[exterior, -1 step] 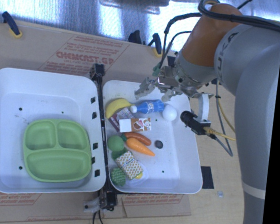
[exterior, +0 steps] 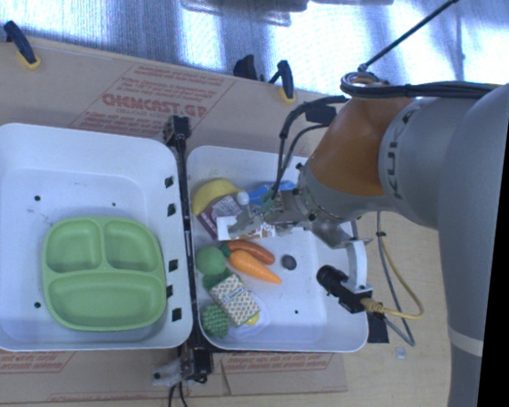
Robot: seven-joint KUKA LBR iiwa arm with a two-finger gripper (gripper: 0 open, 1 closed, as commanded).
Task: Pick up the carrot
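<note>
carrot (exterior: 254, 265) orange, tapered, lying in right bin (exterior: 335, 339); tool (exterior: 254, 223) just above

Two bins side by side on the tabletop (exterior: 59, 75). Left bin (exterior: 5, 307) holds a divided plate (exterior: 105, 274). Right bin (exterior: 313, 328) holds the carrot (exterior: 255, 266), gripper (exterior: 257, 218) just behind it; banana (exterior: 214, 193) further back.
</note>
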